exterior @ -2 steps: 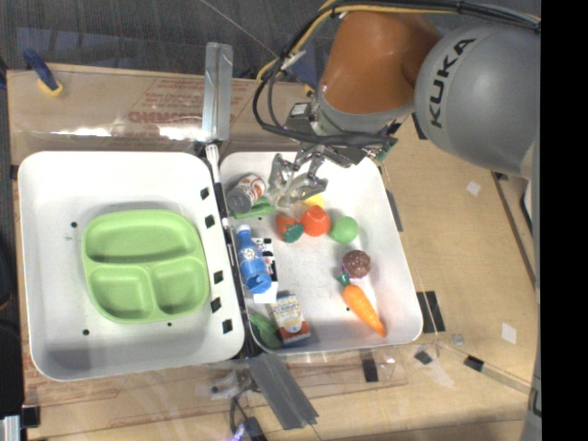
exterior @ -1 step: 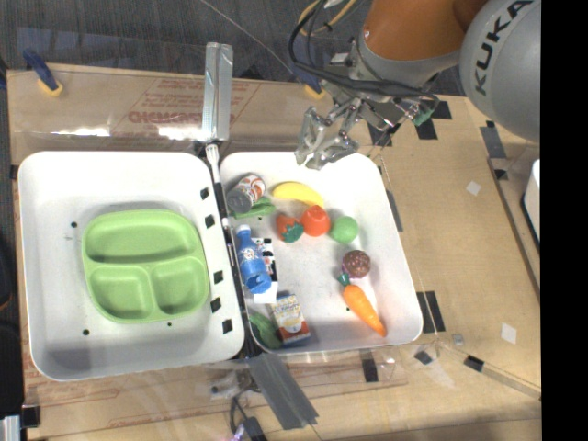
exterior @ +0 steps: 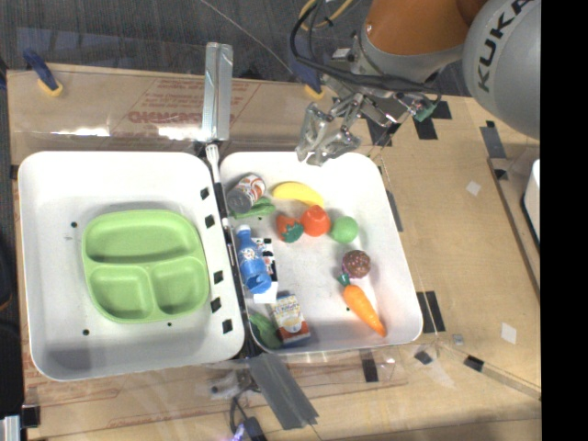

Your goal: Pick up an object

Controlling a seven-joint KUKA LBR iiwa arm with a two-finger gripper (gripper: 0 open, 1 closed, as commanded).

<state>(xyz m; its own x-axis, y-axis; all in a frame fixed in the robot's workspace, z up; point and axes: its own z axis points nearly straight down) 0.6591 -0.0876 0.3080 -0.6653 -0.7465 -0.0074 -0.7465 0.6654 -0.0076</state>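
White plastic fills the lower half of the frame: two shallow bins sit side by side on the bench. Nearest the bottom edge, in the right bin (exterior: 395, 274), a small carton (exterior: 288, 314) lies by the lower rim, and an orange carrot (exterior: 365, 309) lies slanted at the lower right. Just above the carrot sits a dark reddish ball (exterior: 356, 264). Along the bin's left wall a blue bottle (exterior: 249, 257) lies lengthwise (its cap end points up the frame).

The left bin (exterior: 46, 246) holds a green divided tray (exterior: 144, 264), roughly centred, with one long compartment on top and two smaller ones below.

Farther up in the right bin, a green round fruit (exterior: 344, 229) sits beside an orange cup-shaped toy (exterior: 315, 220), which touches a red and green piece (exterior: 289, 230). Above these lies a yellow banana (exterior: 298, 192), and to its left a small can (exterior: 244, 193) rests near the bin's upper left corner.

Beyond the right bin's upper rim, at upper centre of the frame, the gripper (exterior: 321, 143) hangs over the bench edge, apart from all the objects. Its metal fingers (exterior: 310, 139) look spread, with nothing between them. Above it rises the orange band (exterior: 418, 12) of the arm, with black cables looped around.
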